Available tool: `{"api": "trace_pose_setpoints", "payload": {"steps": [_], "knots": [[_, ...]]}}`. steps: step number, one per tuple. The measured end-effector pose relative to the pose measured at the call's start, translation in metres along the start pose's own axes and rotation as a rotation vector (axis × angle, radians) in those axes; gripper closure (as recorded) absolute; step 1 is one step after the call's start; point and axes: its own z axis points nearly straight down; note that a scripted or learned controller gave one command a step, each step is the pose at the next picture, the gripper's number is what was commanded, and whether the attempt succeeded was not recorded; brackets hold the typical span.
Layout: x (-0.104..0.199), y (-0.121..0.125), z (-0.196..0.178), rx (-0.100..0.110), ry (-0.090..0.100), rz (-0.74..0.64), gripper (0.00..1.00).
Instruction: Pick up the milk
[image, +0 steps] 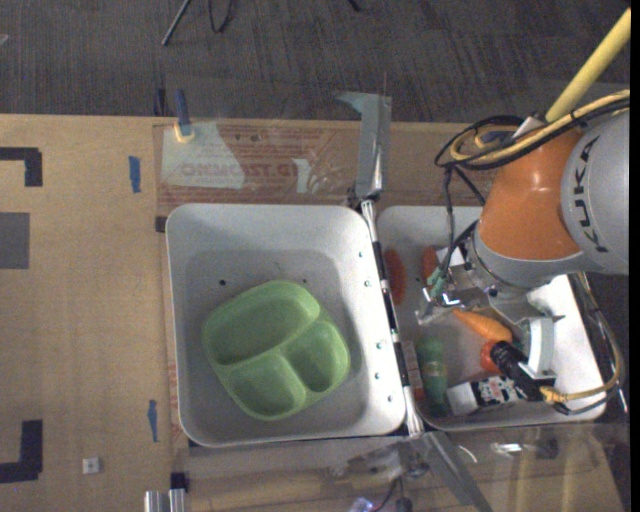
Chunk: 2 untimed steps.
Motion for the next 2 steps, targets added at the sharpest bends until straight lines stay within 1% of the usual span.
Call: {"api": "trace_pose_setpoints", "payload": {"steps": [1, 2], "knots": [[0.0587, -0.0338, -0.0309, 0.001, 0.0, -0.158, 1.0], [0.0579, -0.034, -0.0394, 0.003, 0.001, -0.155, 1.0]]}}
